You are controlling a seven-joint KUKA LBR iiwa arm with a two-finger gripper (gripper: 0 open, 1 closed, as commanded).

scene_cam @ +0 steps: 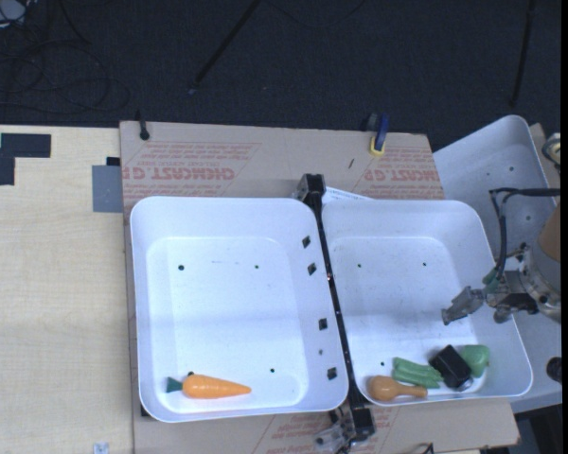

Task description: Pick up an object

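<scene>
A pale wooden bench point(47, 301) carries a cardboard sheet point(265, 159) and two shallow white plastic bins; the right bin point(398, 253) holds a heap at five o'clock. The grey two-finger gripper point(481, 303) hovers open and empty above it, so the approach is in hand; descent comes next. The black rectangular block point(452, 366) lies tilted, long axis running ten-to-four.
</scene>
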